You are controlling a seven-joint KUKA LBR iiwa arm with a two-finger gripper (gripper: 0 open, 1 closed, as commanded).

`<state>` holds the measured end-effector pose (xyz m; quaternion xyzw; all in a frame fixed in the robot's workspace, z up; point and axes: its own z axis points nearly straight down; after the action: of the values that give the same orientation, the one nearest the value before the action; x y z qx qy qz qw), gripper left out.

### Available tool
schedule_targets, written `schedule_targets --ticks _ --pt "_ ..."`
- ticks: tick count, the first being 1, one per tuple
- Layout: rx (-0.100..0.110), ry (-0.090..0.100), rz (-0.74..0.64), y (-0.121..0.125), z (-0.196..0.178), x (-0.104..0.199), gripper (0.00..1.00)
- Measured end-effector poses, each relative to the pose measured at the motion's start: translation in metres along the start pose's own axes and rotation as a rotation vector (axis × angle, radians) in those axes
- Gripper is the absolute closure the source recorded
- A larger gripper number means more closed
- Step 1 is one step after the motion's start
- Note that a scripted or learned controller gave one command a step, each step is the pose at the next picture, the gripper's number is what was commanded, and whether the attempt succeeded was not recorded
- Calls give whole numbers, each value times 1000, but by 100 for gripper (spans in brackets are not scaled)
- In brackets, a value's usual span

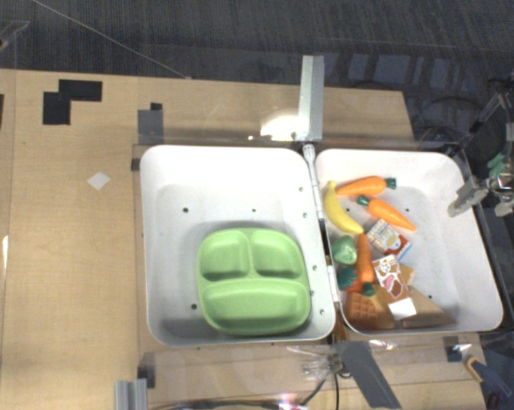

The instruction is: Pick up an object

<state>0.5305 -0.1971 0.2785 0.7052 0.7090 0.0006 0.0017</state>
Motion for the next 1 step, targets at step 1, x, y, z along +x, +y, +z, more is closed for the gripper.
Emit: schedule_targets --ticks 1 --pt "1 1 27 -14 123 -8 0"
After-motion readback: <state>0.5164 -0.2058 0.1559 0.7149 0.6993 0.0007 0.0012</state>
